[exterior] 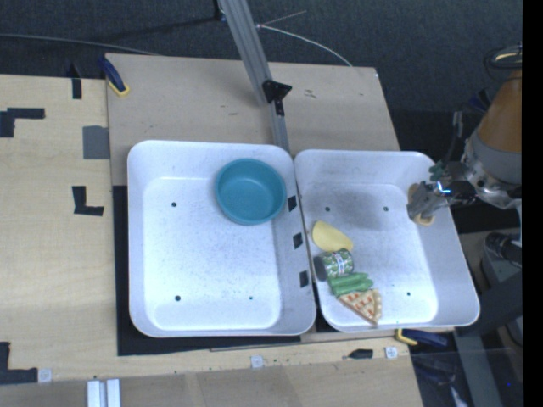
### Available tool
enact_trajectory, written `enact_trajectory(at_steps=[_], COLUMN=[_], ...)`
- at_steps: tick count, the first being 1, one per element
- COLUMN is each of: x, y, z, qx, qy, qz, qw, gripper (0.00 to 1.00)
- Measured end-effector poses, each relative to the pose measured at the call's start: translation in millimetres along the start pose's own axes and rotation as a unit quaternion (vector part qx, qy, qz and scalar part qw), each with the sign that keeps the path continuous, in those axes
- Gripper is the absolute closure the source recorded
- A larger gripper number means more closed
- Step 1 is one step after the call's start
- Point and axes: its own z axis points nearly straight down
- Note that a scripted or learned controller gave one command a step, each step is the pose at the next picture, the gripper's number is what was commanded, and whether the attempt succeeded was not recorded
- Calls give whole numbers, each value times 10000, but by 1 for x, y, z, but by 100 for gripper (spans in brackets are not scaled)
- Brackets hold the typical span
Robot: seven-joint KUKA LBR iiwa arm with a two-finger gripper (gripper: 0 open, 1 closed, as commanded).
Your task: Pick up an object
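Fingers | opening unclear, grip cannot tell | over right bin right rim

1. Blue bowl is sitting in the left bin, up near the top.
2. Yellow piece, green can, green veggie and pizza slice are bunching together in the right bin.
3. Claw is hovering over that bin's right rim.
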Motion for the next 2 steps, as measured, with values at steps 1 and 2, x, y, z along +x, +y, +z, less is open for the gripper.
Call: enact_trajectory(at_steps=[1,2], x=[0,60], y=[1,-10], z=[-53,-37], qx=[4,41], qy=[1,17], qz=[1,-20], qw=[10000,10000], gripper=[100,100])
